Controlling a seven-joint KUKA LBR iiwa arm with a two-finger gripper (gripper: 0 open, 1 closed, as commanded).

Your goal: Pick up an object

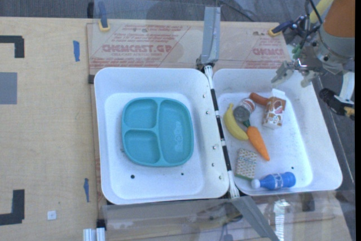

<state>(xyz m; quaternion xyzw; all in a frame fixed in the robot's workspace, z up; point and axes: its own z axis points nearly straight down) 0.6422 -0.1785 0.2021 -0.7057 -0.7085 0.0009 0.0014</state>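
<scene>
we see gripper [295, 71] over right bin [324, 147] far edge | fingers apart, holding nothing | carton [273, 112], carrot [258, 142] near centre

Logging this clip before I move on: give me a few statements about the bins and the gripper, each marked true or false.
1. The teal plate lies in the left bin. True.
2. The banana lies in the left bin. False: it lies in the right bin, near the divider.
3. The gripper holds the carrot. False: the carrot lies on the bin floor, apart from the gripper, which is over the bin's far edge.
4. The blue bottle lies on its side near the right bin's front edge. True.
5. The carton sits in the plate. False: it is in the right bin.
</scene>
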